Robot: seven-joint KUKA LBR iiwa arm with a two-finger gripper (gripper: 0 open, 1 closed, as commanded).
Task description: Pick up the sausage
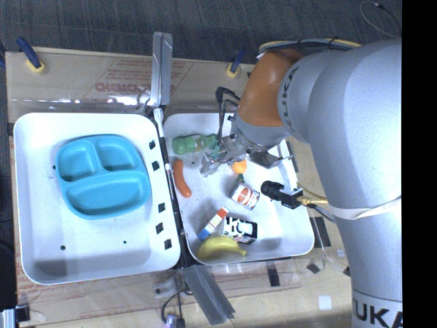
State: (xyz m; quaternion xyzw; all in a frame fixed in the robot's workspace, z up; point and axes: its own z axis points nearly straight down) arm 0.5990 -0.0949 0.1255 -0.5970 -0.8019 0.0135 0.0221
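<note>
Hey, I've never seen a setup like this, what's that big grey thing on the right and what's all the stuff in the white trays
The big grey thing is a robot arm with an orange band near its wrist. It reaches in from the right, and the one camera looks down on the bench from above at a slant. At its tip is a two-finger gripper, hanging over the right bin.

The left bin holds a blue divided plate. The right bin holds the sausage, lying by its left wall, plus a green bottle, a small can, a banana, and a few other small items.

The arm is meant to pick up the sausage. The sausage lies loose in the bin, just left of the gripper.
</note>
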